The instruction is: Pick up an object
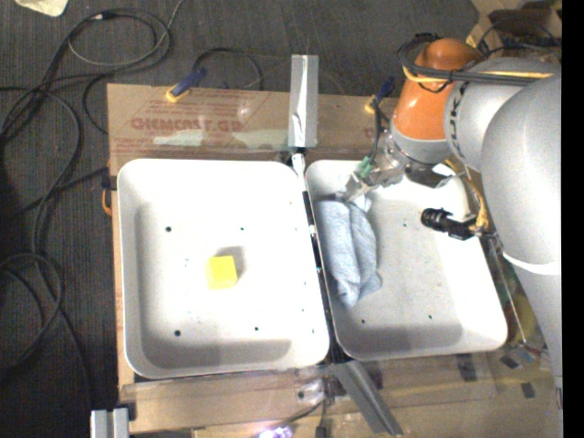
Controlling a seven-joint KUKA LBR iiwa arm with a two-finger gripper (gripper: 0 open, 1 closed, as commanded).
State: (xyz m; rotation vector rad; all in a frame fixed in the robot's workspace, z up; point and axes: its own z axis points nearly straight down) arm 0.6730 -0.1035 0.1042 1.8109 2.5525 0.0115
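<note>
Gripper point(358, 187) over right bin point(429, 331), at cloth's point(351, 245) top edge; my jaw state unclear. Yellow block point(222, 271) in left bin point(151, 336).

Two bins sit side by side on the bench. In the left bin point(146, 245) a small foam block point(223, 271) lies near the middle, well apart from every wall. In the right bin point(438, 318) a folded cloth point(351, 249) lies along the left wall, reaching toward the far-left corner, where the gripper point(360, 182) hangs just above its far end.
</note>
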